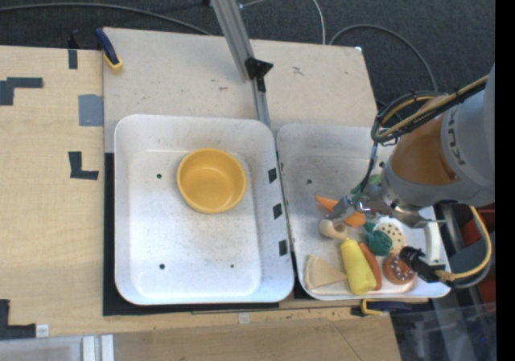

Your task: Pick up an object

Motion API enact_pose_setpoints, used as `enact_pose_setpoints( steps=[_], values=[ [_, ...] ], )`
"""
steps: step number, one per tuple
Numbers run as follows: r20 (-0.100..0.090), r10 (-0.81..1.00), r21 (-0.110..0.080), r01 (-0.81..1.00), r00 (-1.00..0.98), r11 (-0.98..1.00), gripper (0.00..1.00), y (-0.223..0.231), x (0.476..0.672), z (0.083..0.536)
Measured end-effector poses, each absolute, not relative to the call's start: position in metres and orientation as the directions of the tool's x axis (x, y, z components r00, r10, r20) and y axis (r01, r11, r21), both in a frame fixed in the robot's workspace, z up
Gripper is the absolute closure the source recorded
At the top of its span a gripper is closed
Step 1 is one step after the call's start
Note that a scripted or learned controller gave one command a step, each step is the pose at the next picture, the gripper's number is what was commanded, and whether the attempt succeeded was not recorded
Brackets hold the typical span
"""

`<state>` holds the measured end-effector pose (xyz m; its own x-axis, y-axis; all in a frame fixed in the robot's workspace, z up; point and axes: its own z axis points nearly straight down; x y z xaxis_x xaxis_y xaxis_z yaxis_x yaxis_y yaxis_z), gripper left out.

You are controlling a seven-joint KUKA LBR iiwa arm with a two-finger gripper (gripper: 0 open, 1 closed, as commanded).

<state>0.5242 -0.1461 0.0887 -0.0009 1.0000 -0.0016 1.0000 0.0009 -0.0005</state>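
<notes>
Currently no pick confirmed: gripper (354, 208) is down in the right bin (322, 146) over the toy pile (358, 251) at 4 o'clock, jaws' state can't tell, nothing visibly lifted.

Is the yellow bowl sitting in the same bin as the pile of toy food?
No, the yellow bowl sits alone in the left bin, while the toy food lies in the right bin.

The arm (451, 150) runs off the right edge and hides the right bin's (322, 150) far corner.
</notes>
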Motion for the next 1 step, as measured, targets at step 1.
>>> enact_pose_setpoints(
  steps=[1],
  values=[
    [0.0,1.0,-0.001,1.0,-0.002,0.002,1.0,-0.1453,0.5241,0.0992]
  ],
)
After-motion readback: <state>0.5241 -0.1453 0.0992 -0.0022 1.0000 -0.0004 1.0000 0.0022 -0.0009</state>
